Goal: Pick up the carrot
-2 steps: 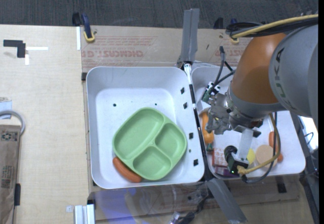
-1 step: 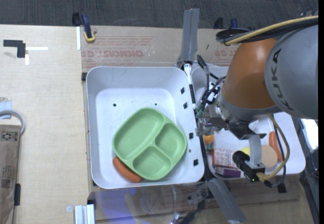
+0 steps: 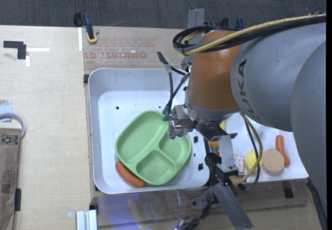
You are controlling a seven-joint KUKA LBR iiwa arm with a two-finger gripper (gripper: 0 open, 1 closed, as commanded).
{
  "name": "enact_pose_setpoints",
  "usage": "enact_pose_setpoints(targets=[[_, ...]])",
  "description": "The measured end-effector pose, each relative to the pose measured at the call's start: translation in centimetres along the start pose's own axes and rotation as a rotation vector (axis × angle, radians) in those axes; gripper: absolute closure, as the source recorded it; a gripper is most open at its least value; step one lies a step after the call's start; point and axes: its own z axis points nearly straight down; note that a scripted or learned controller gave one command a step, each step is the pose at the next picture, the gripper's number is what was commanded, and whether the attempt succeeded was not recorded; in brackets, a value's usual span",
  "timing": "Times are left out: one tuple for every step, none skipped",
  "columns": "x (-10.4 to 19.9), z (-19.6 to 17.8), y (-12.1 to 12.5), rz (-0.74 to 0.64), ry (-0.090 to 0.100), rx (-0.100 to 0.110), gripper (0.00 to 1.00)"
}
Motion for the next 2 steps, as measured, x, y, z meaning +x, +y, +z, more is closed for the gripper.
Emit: enact_pose_setpoints(targets=[[4.0,0.2,1.5,-0.008,-0.001,0.001,1.0],[-2.5,-8.7,-0.2,0.274,-0.001,-0.001,1.0]])
